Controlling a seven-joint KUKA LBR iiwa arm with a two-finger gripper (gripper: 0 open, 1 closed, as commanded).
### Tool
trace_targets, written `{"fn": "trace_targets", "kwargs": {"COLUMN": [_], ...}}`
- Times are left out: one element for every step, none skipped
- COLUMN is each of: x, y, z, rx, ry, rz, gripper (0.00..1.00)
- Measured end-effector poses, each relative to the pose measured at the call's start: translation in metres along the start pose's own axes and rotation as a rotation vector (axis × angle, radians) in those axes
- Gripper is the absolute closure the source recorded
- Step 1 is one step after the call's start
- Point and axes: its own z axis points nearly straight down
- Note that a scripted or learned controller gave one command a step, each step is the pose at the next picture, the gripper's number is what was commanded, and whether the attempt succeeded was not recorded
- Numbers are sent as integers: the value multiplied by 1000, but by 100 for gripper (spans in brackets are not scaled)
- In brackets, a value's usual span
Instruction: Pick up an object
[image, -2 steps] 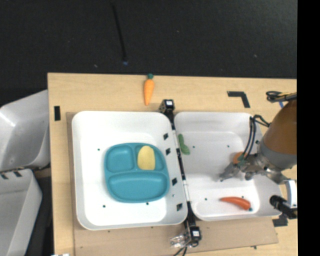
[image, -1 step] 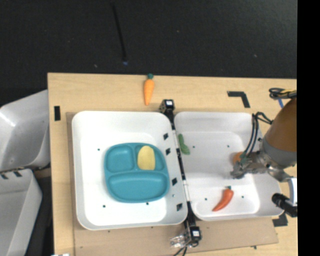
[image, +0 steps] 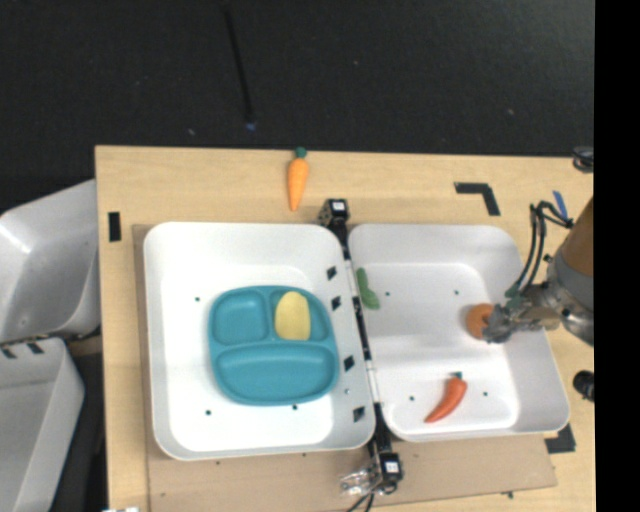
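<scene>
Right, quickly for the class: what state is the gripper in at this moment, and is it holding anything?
Gripper: cannot be told. It sits low in the right bin, right beside a small orange object, but a grasp isn't visible.

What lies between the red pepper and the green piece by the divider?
Bare white bin floor separates the red pepper and the green piece in the camera view.

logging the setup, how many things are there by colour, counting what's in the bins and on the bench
orange: 2, carrot on the bench, small round thing by the hand
red: 1, pepper
green: 1, small piece
yellow: 1, lump
blue: 1, divided plate
total: 6
</scene>
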Motion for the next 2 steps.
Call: {"fn": "trace_targets", "kwargs": {"x": [-1,45], "y": [1,19], "z": [-6,-23], "rx": [4,3], "ry": [2,3], "rz": [1,-8], "gripper": [100,100]}}
